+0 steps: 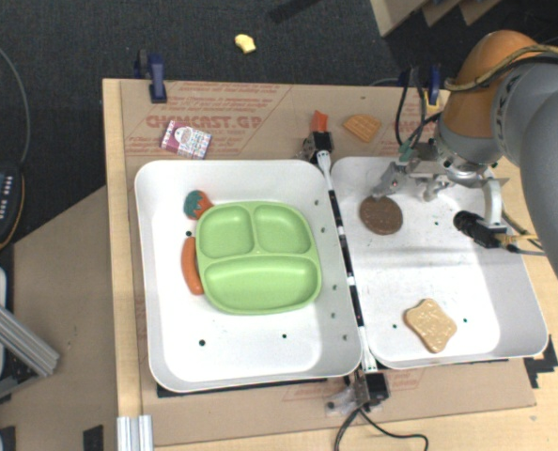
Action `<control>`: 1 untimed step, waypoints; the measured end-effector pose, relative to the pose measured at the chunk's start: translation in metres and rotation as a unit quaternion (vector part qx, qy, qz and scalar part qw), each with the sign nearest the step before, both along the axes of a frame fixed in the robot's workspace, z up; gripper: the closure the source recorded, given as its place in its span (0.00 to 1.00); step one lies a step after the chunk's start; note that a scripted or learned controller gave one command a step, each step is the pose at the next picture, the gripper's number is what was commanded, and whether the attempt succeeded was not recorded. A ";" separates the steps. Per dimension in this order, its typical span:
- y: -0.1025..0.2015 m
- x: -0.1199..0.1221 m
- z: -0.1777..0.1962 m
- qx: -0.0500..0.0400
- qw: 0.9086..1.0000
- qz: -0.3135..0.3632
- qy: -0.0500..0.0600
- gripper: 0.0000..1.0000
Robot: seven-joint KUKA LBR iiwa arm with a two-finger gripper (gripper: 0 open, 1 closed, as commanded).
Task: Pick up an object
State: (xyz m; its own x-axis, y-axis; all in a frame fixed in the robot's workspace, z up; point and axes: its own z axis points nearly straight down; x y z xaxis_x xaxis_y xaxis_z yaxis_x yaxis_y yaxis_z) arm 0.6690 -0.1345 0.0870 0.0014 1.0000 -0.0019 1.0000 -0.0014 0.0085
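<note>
— Closest to the camera is the wide cardboard sheet (232, 116) under everything, yes? And what stands on it?

— Yes. On it are two shallow white bins side by side. The left bin (166, 336) holds a big green plate (256, 256) with three compartments. An orange carrot-like piece (192, 266) lies touching the left edge of the plate, and a small teal and orange piece (197, 203) is at the plate's far left corner.

— And the right bin (504, 289)?

— It has two things, well apart. A dark brown round cookie (381, 215), flat, lies in the far left part of that bin. A tan toast-like piece (431, 325), with rough surface and tilted corners, lies in the near part, about the middle.

— Where is the arm?

— The grey arm (542, 111) with its orange band comes in from the right, over the far side of the right bin. The gripper (420, 178) hangs just to the right of the cookie, on its far side. One thin finger (388, 184) reaches toward the cookie's far edge. I cannot tell if the jaws stand wide or narrow, and nothing shows between them.

— Small things outside the bins?

— A tan cracker (361, 127) and a pink packet (185, 139) lie on the cardboard, far side. A tiny yellow piece (245, 42) is on the dark floor.
</note>
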 end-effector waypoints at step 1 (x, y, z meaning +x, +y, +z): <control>0.002 0.001 0.012 0.000 1.000 0.001 -0.002 1.00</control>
State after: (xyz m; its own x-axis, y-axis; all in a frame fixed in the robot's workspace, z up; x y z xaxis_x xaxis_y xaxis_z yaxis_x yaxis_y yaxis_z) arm 0.6695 -0.1328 0.0990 -0.0004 1.0000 -0.0020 0.9999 0.0004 0.0120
